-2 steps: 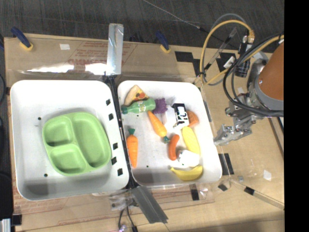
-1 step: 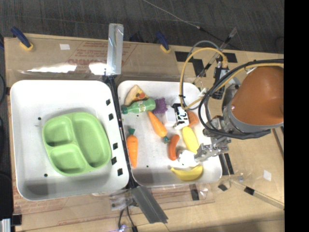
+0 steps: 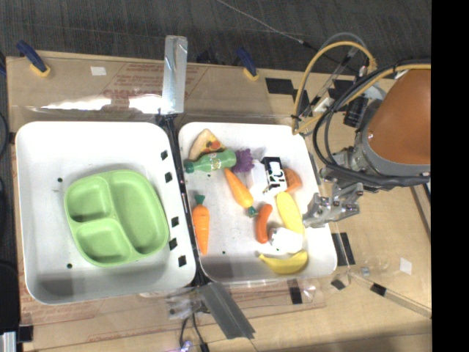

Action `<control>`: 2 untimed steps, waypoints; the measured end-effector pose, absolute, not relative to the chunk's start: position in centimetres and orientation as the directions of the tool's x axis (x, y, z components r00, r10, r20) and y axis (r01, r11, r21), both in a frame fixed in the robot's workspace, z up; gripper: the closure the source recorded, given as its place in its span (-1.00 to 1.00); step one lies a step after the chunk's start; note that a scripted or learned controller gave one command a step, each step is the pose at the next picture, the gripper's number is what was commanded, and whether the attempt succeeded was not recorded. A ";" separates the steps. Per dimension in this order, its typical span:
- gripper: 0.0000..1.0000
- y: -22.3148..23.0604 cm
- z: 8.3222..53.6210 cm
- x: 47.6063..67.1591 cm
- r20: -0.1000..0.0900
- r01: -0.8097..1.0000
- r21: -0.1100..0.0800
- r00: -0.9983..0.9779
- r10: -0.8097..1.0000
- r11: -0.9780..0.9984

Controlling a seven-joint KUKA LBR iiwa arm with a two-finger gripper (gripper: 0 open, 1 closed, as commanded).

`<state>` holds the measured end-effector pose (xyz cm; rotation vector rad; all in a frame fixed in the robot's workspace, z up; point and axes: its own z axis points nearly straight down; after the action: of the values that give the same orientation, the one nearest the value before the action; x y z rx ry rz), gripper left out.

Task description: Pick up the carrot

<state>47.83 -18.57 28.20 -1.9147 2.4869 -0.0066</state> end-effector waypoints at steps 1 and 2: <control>1.00 -21.1 34.4 47.8 0.002 -0.992 -0.005 -0.123 -0.992 0.123; 1.00 -20.9 27.9 47.7 -0.004 -0.949 0.004 0.315 -0.949 -0.315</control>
<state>47.71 -20.89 27.94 -2.5476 1.8392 0.0086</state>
